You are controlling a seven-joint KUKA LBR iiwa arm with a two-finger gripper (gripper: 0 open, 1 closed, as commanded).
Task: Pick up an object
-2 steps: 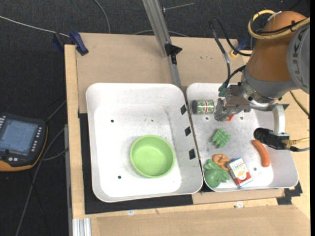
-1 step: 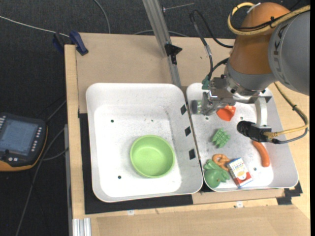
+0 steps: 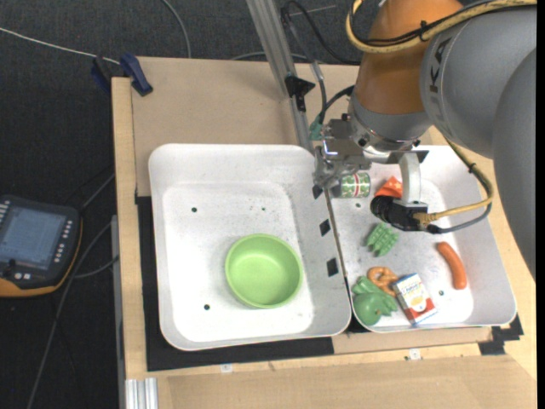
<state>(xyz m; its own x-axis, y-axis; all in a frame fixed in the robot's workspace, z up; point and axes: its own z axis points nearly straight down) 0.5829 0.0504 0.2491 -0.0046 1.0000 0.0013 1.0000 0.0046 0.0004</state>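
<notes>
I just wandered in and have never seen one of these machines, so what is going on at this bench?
A grey and orange robot arm is reaching over the right bin, which holds small toys. Its gripper sits at the bin's upper left corner, right by a small can; whether it has actually caught the can is hard to tell. Loose in that bin lie an orange sausage, a pretzel, a small carton and green pieces. The left bin holds a green bowl.
</notes>
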